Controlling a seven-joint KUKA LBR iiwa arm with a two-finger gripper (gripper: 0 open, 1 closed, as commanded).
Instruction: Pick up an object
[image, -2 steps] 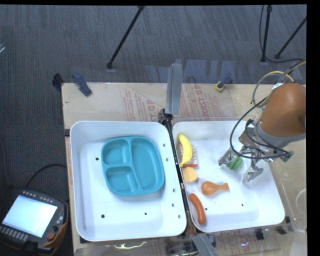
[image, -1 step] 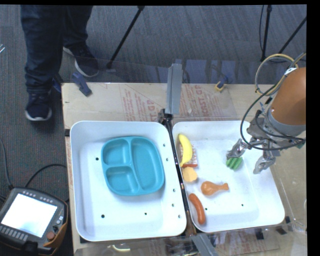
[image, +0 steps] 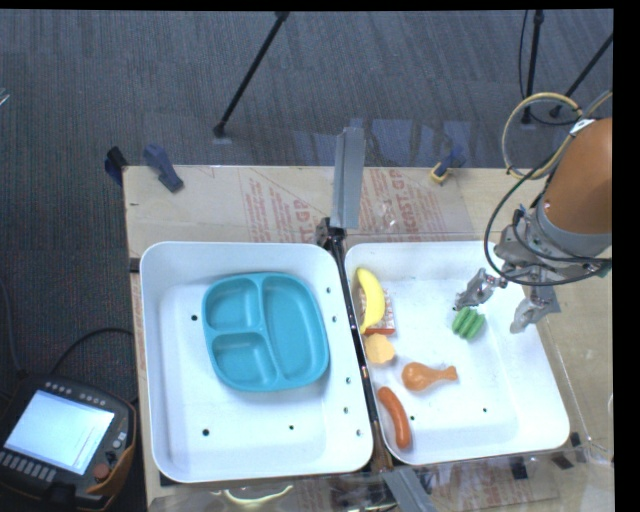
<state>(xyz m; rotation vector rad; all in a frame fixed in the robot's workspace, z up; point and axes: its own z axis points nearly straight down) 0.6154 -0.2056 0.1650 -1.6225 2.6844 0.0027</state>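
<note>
My gripper (image: 503, 302) hangs over the upper right part of the right bin (image: 500, 425), its two fingers spread wide and open with nothing between them. A small green ridged object (image: 467, 322) lies just below the left fingertip (image: 472, 294). Along the bin's left side lie a yellow banana (image: 371, 297), a pale orange piece (image: 379, 348) and a reddish sausage (image: 395, 417). An orange drumstick-shaped toy (image: 429, 375) rests near the bin's middle.
The left bin (image: 170, 420) holds a blue divided plate (image: 267, 330). A grey metal post (image: 348, 185) stands behind the seam between the bins. Cables (image: 530, 110) loop above the arm's orange band (image: 585, 180). A teach pendant (image: 65, 435) sits on the floor at lower left.
</note>
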